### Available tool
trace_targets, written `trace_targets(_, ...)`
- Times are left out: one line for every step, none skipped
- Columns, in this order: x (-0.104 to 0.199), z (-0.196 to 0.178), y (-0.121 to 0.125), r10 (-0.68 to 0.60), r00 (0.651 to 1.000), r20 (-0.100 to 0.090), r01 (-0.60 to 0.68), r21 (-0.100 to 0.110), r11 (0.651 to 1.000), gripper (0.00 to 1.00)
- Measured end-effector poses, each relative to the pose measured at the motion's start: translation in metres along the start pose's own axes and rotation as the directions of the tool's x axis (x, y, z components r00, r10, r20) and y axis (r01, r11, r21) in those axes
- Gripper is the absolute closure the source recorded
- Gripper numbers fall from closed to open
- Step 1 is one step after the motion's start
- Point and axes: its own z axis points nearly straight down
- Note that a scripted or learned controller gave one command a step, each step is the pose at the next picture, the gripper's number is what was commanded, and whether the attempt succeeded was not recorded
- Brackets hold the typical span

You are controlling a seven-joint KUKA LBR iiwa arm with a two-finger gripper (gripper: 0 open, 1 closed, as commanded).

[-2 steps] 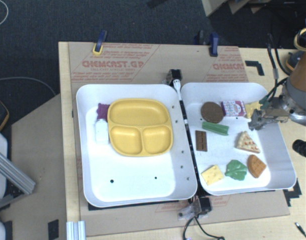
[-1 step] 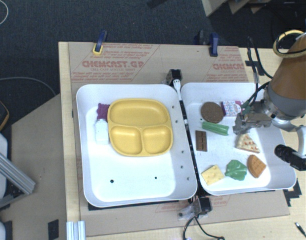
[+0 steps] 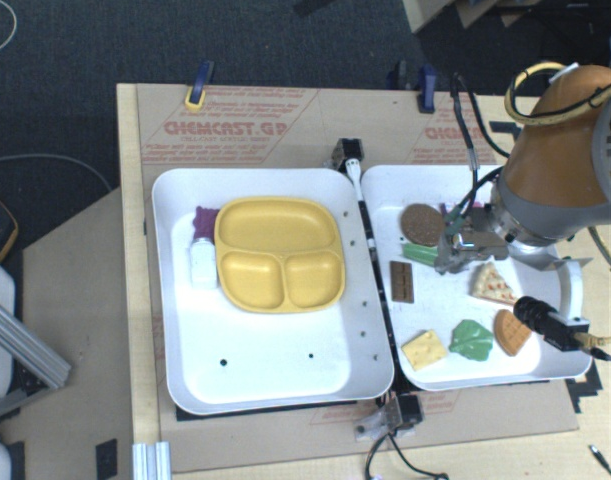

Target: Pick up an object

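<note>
The gripper (image 3: 453,251) hangs low in the right bin (image 3: 385,190), its tip just above a green stick-shaped piece (image 3: 419,254). Whether that piece is touched or grasped cannot be told; the wrist hides the grip — its state is undetermined.

Taking the gripper as landmark: a round brown cookie-like disc (image 3: 421,224) lies just to its upper left, and a dark brown bar (image 3: 402,281) just below and to the left. A pizza-slice toy (image 3: 493,286) lies near its lower right. Farther below are a yellow cheese wedge (image 3: 424,350), a green leafy piece (image 3: 472,339) and an orange-brown pastry-like piece (image 3: 509,332).

The arm (image 3: 560,158) enters from the right, its orange band uppermost and the grey wrist bent down and leftward toward the gripper.

Well to the gripper's left, the left bin (image 3: 270,383) holds a yellow divided tray (image 3: 280,253), with a white bottle (image 3: 202,263) and a purple item (image 3: 205,222) touching the tray's far side.
</note>
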Motion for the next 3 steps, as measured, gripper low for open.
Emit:
trace_targets(0.053,-0.006,-0.007,-0.001,1.000,0.001,0.001,0.000,1.000,1.00)
trace_targets(0.098,-0.017,0.007,0.000,1.000,0.003,0.000,-0.006,1.000,1.00)
trace_targets(0.100,-0.015,0.009,0.005,1.000,0.005,-0.005,-0.004,1.000,1.00)
